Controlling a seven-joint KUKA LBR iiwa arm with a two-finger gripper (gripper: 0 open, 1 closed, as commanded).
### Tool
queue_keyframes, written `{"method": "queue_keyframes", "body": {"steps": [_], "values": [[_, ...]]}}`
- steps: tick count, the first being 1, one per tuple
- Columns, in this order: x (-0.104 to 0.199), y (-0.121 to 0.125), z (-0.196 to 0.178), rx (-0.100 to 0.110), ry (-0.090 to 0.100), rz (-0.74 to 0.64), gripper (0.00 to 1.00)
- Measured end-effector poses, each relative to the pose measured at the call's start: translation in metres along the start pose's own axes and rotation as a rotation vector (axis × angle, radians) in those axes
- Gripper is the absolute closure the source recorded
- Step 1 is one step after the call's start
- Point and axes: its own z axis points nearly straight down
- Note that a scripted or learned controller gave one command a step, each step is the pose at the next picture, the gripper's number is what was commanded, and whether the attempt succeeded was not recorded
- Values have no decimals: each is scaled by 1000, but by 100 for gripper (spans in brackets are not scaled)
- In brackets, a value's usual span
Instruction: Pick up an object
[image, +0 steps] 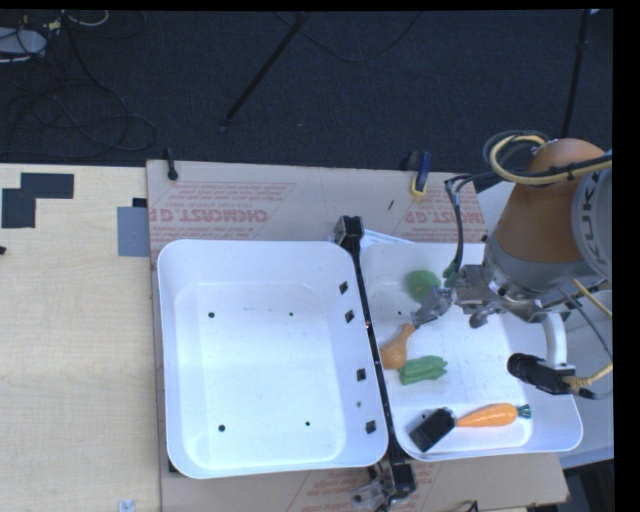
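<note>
The right bin (560, 430) holds several small objects. A round green piece (420, 283) lies near its back left, with a tan-orange pear-shaped piece (397, 350) and a green pepper-like piece (423, 369) in front of it. An orange carrot (488, 416) and a black block (432, 430) lie by the front wall. My gripper (453, 314) hangs low over the middle of this bin, just right of the round green piece. Its fingers are spread, with nothing between them.
The left bin (175, 300) sits beside the right one, with a black divider strip (365, 330) between them. A yellow and blue clamp (420, 178) stands at the cardboard's back edge. Cables loop around the arm's wrist (540, 225).
</note>
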Motion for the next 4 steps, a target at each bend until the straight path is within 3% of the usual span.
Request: {"method": "queue_keyframes", "body": {"steps": [1,2,3,4], "values": [[-36,23,-115,-16,-6,2,0],[-36,21,-117,-1,-1,3,100],[-47,-66,-283,-21,-5,2,100],[16,-37,-320,-7,-1,-7,100]]}}
